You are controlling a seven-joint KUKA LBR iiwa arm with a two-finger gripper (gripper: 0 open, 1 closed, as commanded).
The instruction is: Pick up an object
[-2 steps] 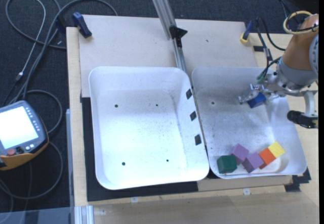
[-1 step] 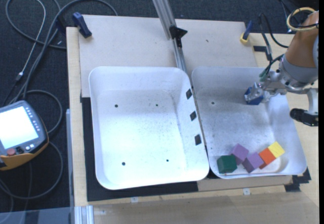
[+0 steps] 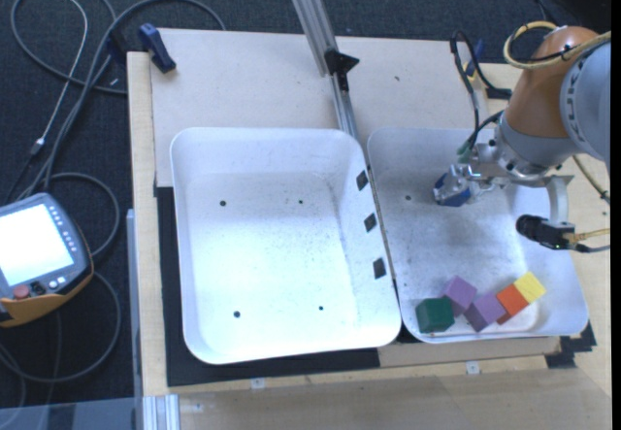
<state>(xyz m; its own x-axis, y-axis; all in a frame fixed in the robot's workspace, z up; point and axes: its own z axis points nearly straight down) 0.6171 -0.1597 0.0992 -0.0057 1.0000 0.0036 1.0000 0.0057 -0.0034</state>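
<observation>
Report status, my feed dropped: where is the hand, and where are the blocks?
Hand low over right bin, upper middle. Blocks clustered at near edge: green, purple, orange, yellow. Nothing between.

Pale wooden desk [image 3: 243,79] standing on dark carpeted floor [image 3: 58,79]. Black cables [image 3: 58,16] loop across the floor at left, near a handheld control pendant [image 3: 34,253] with a lit screen. A blue clamp [image 3: 155,47] grips the desk's far left corner; an aluminium rail [image 3: 310,6] slants across the far edge.
</observation>
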